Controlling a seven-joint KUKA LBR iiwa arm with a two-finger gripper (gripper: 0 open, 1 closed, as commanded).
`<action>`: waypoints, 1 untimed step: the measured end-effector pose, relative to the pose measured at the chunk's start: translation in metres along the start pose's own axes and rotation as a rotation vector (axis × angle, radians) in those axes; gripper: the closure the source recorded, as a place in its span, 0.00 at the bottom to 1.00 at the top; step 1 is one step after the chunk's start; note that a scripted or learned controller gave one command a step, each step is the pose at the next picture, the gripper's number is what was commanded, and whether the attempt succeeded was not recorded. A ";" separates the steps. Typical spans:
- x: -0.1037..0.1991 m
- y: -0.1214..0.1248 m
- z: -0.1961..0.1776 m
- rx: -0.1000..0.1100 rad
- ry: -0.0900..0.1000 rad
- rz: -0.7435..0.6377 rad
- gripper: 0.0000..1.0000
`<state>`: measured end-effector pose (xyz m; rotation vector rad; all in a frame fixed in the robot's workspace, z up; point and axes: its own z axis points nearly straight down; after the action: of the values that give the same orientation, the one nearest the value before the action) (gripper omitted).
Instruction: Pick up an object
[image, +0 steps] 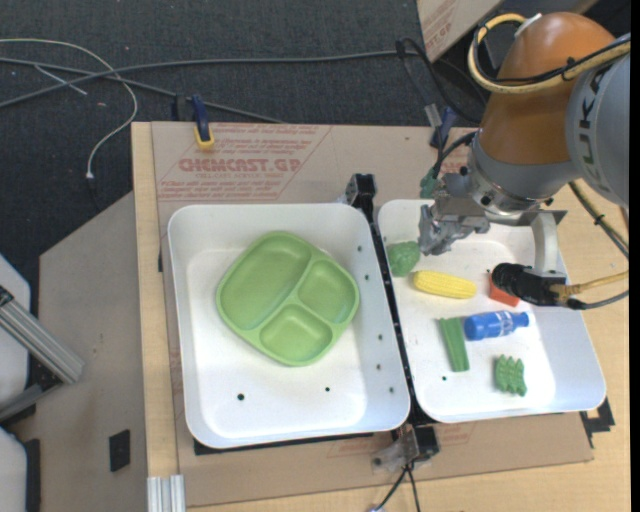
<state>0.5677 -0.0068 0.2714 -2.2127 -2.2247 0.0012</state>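
Nearest the camera in the right bin (565, 350) lies a small knobbly green piece (509, 375), close to the front rim. Just beyond it, a green stick (455, 345) lies lengthwise, and a blue bottle (495, 325) lies on its side beside the stick's far end. In the left bin (200, 380), a light green divided plate (288, 297) rests flat near the middle, turned at an angle to the walls. Farther back in the right bin, a yellow corn cob (445, 285) lies crosswise, with an orange block (502, 291) to its right, partly hidden. A round green lump (403, 258) sits against the bin's left wall, just left of the cob. The tool (440, 238) hangs over the far left part of this bin, just beyond the cob and beside the lump; whether it is clenched or released cannot be told from this angle. Above it rises the grey and orange arm (540, 110). Both bins stand on a cardboard sheet (250, 165) covering the worktop.
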 end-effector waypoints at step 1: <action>0.044 0.020 0.007 -0.005 -0.002 0.001 1.00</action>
<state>0.5872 0.0373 0.2649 -2.2178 -2.2268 -0.0027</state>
